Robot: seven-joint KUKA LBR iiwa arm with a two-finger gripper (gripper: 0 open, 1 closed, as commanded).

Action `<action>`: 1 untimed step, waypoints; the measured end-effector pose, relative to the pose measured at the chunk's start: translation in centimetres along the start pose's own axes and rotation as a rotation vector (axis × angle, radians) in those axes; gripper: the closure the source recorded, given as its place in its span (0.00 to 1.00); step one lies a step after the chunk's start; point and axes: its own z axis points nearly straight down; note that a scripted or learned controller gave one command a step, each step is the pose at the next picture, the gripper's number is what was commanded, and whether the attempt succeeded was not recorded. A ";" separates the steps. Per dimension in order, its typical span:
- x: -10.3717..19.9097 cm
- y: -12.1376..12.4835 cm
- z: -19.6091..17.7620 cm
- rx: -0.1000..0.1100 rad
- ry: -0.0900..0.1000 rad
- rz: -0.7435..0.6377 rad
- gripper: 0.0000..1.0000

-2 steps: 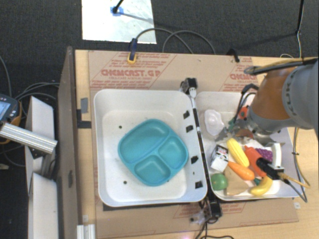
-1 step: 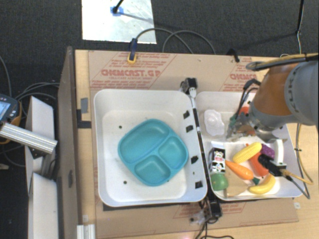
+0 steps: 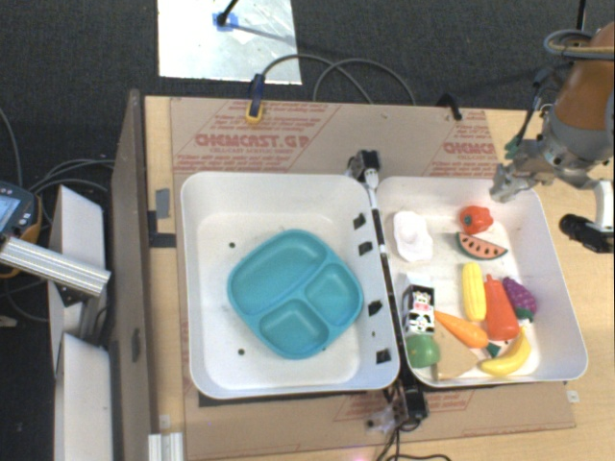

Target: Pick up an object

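The right bin [image 3: 553, 257] holds several toy foods: a red pepper [image 3: 475, 218], a watermelon slice [image 3: 480, 247], a white piece [image 3: 413, 236], a corn cob [image 3: 473, 290], a red carrot-like piece [image 3: 500, 307], purple grapes [image 3: 520, 296], an orange carrot [image 3: 461, 329], a banana [image 3: 509, 356], a cow-print carton [image 3: 419, 307] and a green fruit [image 3: 423, 351]. My gripper [image 3: 509, 182] hangs over the bin's far right corner, up and to the right of the red pepper and apart from it. Nothing shows in its grasp.
The left bin [image 3: 216, 219] holds a teal divided plate [image 3: 296, 292]. A black-clipped divider [image 3: 380, 257] runs between the bins. Cables [image 3: 327, 70] loop behind them on the cardboard. A metal rail [image 3: 53, 267] lies off the bench at the left.
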 end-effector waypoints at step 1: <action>0.5 -0.4 0.6 0.014 0.007 -0.003 0.00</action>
